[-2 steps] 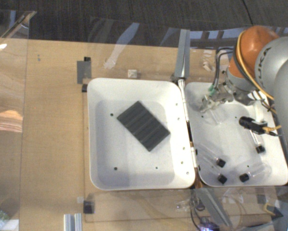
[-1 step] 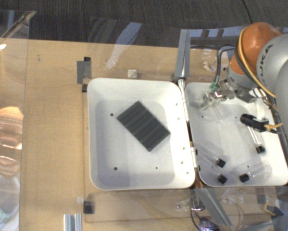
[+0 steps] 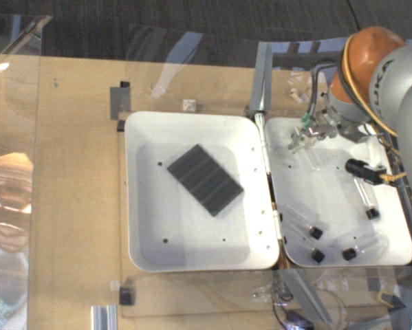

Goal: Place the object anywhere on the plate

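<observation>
**Clerk:** Where does the task stand?

**Inspector:** At the pick stage, in my judgement, with nothing yet delivered. The ribbed dark plate [image 3: 206, 179] lies flat and askew in the middle of the left bin [image 3: 150, 243], and its top is bare.

**Clerk:** And the object?

**Inspector:** In the right bin [image 3: 322, 184]. The candidates are a clear tube [image 3: 366, 196] towards the bin's right side and several black-capped pieces [image 3: 316, 233] along its near edge. They are transparent and hard to make out, so I cannot say which is the intended one.

**Clerk:** Where is the robot?

**Inspector:** The arm [image 3: 402, 81] comes in from the right. The gripper [image 3: 305, 133] is over the far left corner of the right bin, well apart from the tube and from the capped pieces. I cannot tell whether it is released or clenched. No item can be seen in its grasp.

**Clerk:** What does the next move call for?

**Inspector:** The gripper must travel across the right bin to one of the clear items, centre over it and descend to close on it. Clear, slender parts are likely to slip, so a square approach is advisable. It must then lift the item clear of the wall between the bins, carry it left and set it down anywhere on the plate's ribbed face.
</observation>
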`<state>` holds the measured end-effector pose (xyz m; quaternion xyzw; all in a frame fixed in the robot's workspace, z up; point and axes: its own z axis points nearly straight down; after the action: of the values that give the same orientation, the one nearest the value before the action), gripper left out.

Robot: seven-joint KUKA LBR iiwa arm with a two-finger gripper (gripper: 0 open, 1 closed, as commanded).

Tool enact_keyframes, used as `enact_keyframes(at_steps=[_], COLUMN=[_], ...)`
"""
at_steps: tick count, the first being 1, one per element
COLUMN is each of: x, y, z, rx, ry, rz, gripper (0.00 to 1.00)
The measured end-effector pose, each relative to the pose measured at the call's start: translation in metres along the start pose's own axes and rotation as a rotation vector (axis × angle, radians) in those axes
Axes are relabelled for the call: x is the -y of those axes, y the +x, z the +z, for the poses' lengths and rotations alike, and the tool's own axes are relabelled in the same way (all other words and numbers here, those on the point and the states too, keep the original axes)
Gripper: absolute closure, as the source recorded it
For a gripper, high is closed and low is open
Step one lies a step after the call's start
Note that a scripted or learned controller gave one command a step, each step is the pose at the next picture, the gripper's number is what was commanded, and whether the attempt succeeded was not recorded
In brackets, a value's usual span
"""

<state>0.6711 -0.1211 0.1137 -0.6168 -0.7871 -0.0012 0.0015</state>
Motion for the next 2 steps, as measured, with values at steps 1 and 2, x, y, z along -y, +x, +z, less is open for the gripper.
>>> enact_keyframes(at_steps=[1, 2], x=[-0.002, -0.005], y=[0.001, 0.002], z=[-0.012, -0.024], rx=[0.001, 0.001], ry=[-0.007, -0.014], rz=[-0.003, -0.005], gripper=[1.00, 1.00])
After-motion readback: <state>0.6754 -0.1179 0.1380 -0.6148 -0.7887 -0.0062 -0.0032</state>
